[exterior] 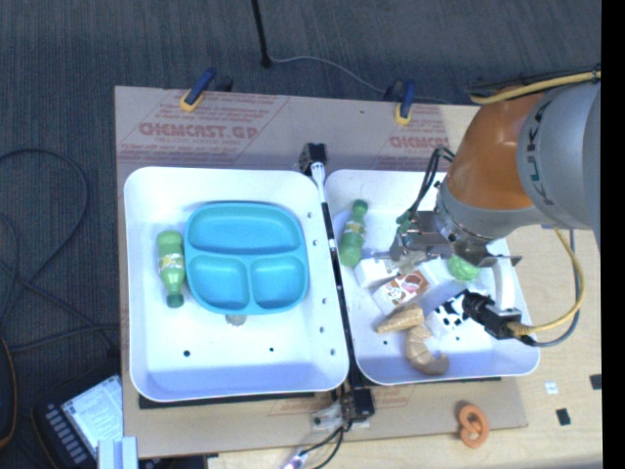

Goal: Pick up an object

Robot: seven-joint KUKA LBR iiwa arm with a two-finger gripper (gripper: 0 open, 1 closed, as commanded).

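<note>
My gripper (418, 240) hangs low over the middle of the right bin (518, 364), under the orange-banded wrist. Just to its right, a green rounded object (466, 267) peeks out from below the arm. Left of the gripper a green bottle (352, 233) lies against the bin's left wall. Below it lie a small white and red packet (408, 286), two tan bread-like pieces (402, 319) (426, 353) and a white block with black dots (451, 311). Nothing visibly sits in the gripper.
The left bin (146, 360) holds a blue compartment tray (244, 257) and a second green bottle (171, 267). An orange ring (473, 423) lies on the bench in front of the right bin. Clamps (200, 86) (404, 101) sit at the board's far edge.
</note>
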